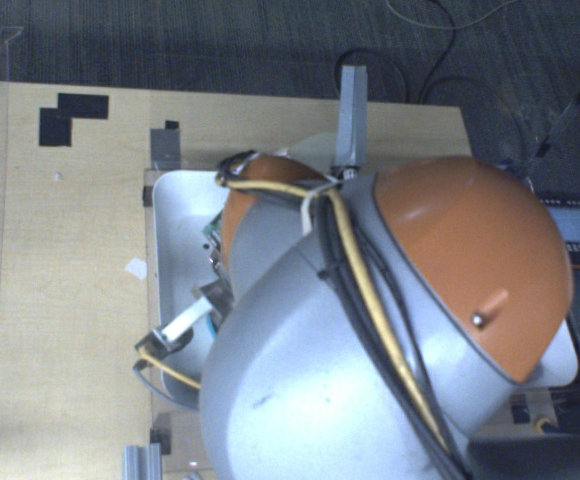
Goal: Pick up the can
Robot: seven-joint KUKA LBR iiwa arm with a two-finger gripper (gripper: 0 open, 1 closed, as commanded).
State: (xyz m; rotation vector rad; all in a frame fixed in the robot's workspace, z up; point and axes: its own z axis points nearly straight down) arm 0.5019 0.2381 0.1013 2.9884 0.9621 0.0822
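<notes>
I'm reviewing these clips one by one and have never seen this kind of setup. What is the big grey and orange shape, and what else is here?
It is a single camera fixed above a wooden bench, looking down at a slant. The large grey and orange shape is a robot arm, close beneath the lens, with cables along it. It hides most of a shallow white bin. The arm's lower end reaches into the bin at lower left; I cannot tell what its pincer is doing, nor make out the can.

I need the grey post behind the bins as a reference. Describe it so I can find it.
Start from the big grey-and-orange arm in the middle. Right above its orange parts, a tall, slim grey post stands upright. The bracket off to its left is darker and far shorter.
</notes>
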